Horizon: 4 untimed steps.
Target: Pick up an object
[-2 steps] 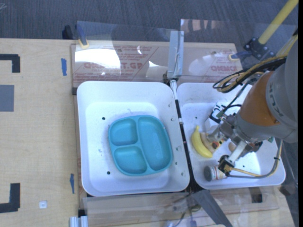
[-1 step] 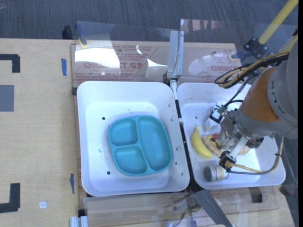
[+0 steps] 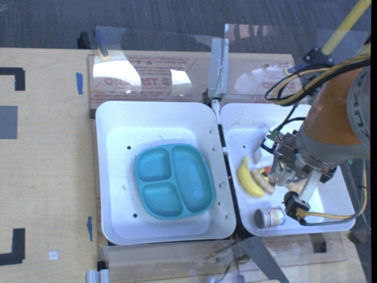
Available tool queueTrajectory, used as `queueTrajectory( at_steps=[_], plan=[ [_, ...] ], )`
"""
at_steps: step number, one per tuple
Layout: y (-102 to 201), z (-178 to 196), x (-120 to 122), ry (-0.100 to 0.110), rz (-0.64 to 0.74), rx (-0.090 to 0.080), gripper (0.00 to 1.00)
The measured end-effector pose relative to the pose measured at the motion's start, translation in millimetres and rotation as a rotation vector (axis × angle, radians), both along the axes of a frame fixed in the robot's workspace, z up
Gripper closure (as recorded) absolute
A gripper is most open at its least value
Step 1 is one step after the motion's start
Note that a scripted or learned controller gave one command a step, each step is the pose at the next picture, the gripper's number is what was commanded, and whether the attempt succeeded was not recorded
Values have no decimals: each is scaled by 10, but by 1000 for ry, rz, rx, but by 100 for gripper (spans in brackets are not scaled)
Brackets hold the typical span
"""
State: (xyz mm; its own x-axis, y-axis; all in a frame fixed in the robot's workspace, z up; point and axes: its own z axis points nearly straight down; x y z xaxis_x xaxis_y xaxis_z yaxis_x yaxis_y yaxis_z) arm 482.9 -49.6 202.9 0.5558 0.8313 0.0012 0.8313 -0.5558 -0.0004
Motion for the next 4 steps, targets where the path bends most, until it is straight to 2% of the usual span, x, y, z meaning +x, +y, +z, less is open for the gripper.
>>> queueTrajectory(
  at_steps=[1, 2, 3, 4],
  plan=[
    [215, 535, -18, 0, 307, -2, 100],
    [73, 395, 275, 1, 686, -2, 100],
    [75, 398, 276, 1, 686, -2, 0],
    [-570, -593, 565, 9, 328, 1, 0]
  ],
)
